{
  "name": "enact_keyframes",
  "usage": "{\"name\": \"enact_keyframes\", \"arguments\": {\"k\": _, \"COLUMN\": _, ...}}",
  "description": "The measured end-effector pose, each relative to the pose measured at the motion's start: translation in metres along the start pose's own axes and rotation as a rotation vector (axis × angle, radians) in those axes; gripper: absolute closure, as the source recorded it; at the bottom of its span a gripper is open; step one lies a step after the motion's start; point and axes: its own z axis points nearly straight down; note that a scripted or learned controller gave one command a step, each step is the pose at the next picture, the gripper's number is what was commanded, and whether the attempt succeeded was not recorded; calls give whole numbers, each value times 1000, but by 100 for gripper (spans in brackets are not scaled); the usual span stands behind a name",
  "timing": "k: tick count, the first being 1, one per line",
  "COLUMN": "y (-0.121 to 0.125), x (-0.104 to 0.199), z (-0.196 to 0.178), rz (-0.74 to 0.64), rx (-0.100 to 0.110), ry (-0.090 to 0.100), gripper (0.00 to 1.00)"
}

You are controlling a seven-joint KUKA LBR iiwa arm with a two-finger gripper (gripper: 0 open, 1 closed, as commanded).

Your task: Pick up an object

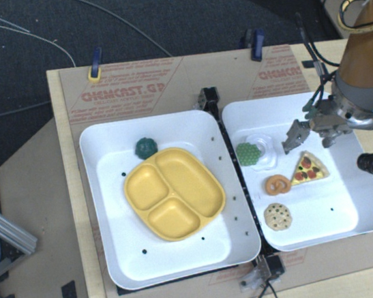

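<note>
A camera is looking down at a slant on a desk (163, 79) carrying two shallow white bins side by side. The left bin (103, 191) is holding a yellow divided tray (173, 193) with three compartments, and a small dark green lump (146, 147) is sitting just beyond the tray's far edge. The right bin (361, 217) is holding the small food toys.

The grey arm, with its orange band (367, 50) above the wrist, is reaching in from the right side of the view. Its pincer (308, 133) is hanging over the far half of the right bin, with its two dark fingers spread apart and nothing between them.

The nearest candidate is a pizza slice (309, 169), a flat triangle lying just on the near side of the pincer, almost directly under it. Its point is facing the far wall and its crust is facing the near right. A small brown pretzel (277, 184) is lying just to the left of the slice, and a speckled cookie (277, 216) is sitting nearer still to the camera. A green broccoli piece (247, 153) is resting against a clear round dish (264, 149) to the left of the pincer, near the wall between the bins.

Judging from this, the pincer is needing only a short drop and a slight shift toward the camera to reach the pizza slice.
</note>
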Motion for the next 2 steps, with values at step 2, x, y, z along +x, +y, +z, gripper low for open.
{"name": "enact_keyframes", "arguments": {"k": 2, "y": 5, "x": 2, "z": 56, "rz": -2, "rx": -8, "ry": -1, "gripper": 0}}
